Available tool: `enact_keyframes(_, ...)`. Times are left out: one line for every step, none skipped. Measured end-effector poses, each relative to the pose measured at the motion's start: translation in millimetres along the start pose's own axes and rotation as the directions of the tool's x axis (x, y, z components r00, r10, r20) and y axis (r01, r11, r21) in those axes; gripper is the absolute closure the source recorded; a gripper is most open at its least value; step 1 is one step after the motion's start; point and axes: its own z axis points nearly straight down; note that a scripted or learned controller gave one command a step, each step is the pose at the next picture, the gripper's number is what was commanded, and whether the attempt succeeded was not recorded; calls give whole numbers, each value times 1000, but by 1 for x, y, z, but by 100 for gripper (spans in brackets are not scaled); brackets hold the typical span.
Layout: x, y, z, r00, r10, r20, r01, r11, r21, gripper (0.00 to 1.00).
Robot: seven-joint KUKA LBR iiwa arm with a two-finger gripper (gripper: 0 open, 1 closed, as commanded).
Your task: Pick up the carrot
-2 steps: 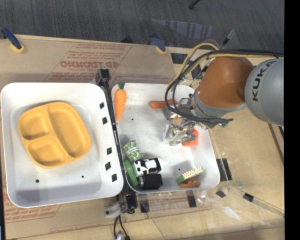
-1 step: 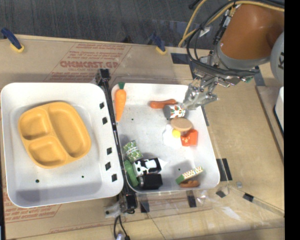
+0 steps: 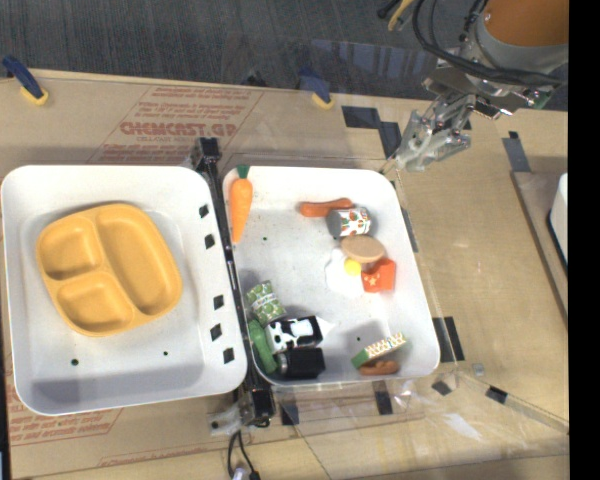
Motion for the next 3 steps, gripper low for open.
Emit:
enact_keyframes(-2,1,-25,989,-151,2,151,989,-8,100)
enact_keyframes(-1,1,-23,960,-280,3,280,960,-12,100)
enact_keyframes(-2,1,-29,917,-398,4,398,917,-7,100)
